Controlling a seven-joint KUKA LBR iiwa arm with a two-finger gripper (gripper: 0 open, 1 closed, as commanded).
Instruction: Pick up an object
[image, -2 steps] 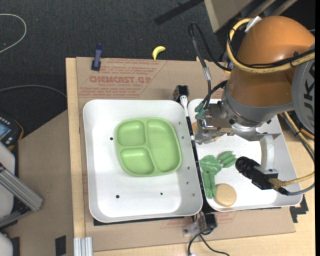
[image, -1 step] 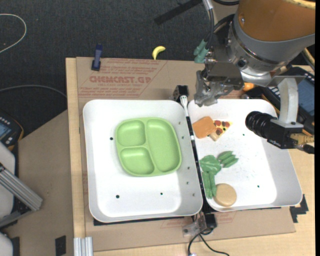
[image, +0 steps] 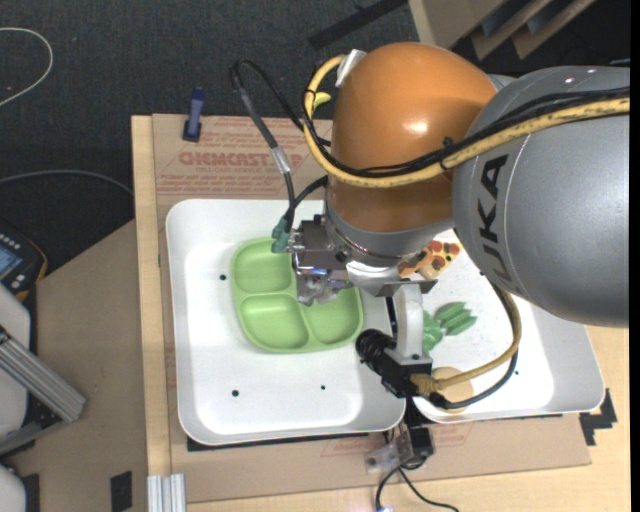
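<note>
Risk assessment, for you as operator. The arm (image: 520, 190) fills the upper right of frame and its orange band covers the wrist, so you get no direct sight of the contact point. The claw (image: 318, 280) sits at centre frame, over the right edge of the green tray (image: 270, 300), approx. where the tray's dividers meet. Claw state: cannot tell, hardware hides it.

Likely faults, in my judgement:
1. Tray is wide, shallow and thin-walled; a pinch on the rim or a divider may slip, or tip the tray as it lifts.
2. The cable (image: 470, 380) loops low across the seam between the bins, lower centre; it could snag a bin wall or drag the small items.
3. With the view blocked, you can't confirm a hold until the arm rises clear.

Count:
- Bins: 2. Left bin (image: 200, 330), right bin (image: 560, 385).
- Green tray: 1, three compartments, in left bin, centre-left of frame.
- Green pod-like piece (image: 452, 320): 1, right bin.
- Orange spotted toy (image: 432, 260): 1, right bin, partly hidden by the arm.
- Both bins rest on the desk (image: 160, 200).
</note>
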